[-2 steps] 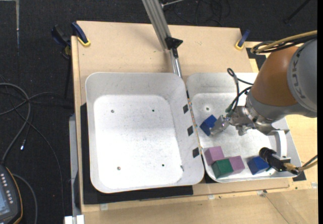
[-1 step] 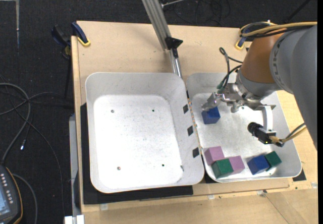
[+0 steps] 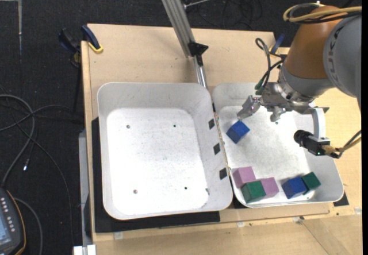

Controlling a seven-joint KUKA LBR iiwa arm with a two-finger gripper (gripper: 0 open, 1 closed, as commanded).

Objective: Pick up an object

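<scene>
The right bin (image 3: 230,96) holds several small blocks. A blue cube (image 3: 238,131) lies alone near the bin's left wall. Along the front edge sit a pink block (image 3: 244,176), a green block (image 3: 253,191), a second pink block (image 3: 268,186), a blue block (image 3: 294,186) and a dark green block (image 3: 311,181). My gripper (image 3: 263,113) hangs over the back of this bin, up and to the right of the blue cube. It is open, its two fingers spread apart with nothing between them.
The left bin (image 3: 106,133) lies beside the right one, a ridge with black clips between them. A metal pole (image 3: 175,10) slants in from the back. A black fitting (image 3: 307,142) on the arm hangs over the right bin.
</scene>
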